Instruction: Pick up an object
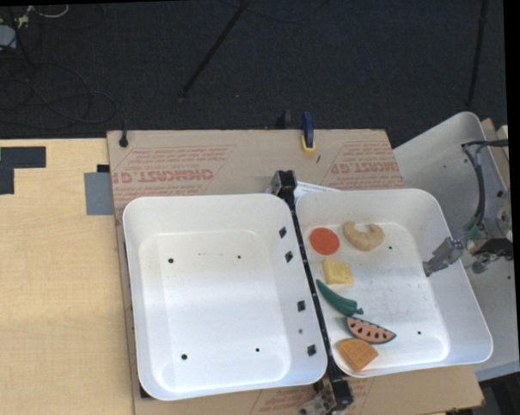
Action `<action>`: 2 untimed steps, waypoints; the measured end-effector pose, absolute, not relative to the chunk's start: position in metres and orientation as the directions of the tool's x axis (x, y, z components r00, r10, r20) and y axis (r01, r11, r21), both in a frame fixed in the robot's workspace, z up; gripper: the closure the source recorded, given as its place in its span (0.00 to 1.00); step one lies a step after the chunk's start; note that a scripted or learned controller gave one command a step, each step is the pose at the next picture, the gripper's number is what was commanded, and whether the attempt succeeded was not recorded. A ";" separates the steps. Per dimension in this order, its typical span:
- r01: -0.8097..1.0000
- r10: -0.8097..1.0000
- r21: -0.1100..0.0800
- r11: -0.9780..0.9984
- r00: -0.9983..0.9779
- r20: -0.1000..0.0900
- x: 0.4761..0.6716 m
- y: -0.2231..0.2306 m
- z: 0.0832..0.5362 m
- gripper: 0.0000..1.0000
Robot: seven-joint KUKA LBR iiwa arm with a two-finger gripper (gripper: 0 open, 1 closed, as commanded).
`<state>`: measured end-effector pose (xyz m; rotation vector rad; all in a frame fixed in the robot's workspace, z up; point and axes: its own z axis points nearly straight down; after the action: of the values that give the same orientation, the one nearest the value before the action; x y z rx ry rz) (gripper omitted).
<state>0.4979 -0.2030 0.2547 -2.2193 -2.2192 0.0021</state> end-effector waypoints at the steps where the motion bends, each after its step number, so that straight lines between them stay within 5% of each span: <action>1: 1.000 1.000 -0.008 0.003 -0.003 0.004 0.528 -0.186 0.135 0.00; 2: 1.000 1.000 0.005 0.007 -0.007 0.000 0.606 -0.125 0.087 0.00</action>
<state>0.6061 -0.1252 0.0874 -2.2156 -2.2321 -0.0056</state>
